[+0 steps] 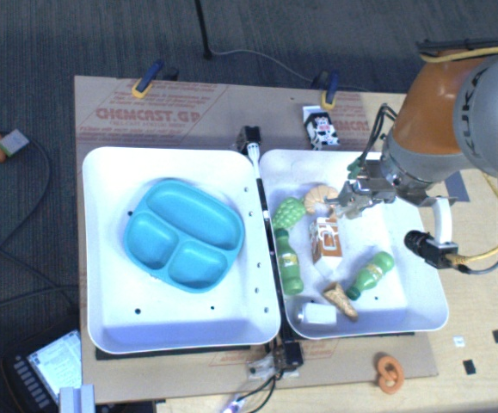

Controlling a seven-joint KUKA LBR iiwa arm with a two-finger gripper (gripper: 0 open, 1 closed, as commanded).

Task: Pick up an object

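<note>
Blue divided tray (pixel 185 235), green bottle (pixel 371 274), white bins (pixel 111 317)

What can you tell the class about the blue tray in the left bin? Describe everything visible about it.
The blue tray is a light blue, smooth, plastic-looking dish with rounded corners and three compartments: one long one and two smaller ones. It lies flat, open side up, turned at a slant, near the middle of the left bin. Nothing shows in its compartments, and it touches nothing but the bin floor.

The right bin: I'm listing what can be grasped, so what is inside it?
The right bin holds a green bottle, an orange-and-white packet, green pieces, a tan piece and a white item. The arm covers its upper right corner.
</note>
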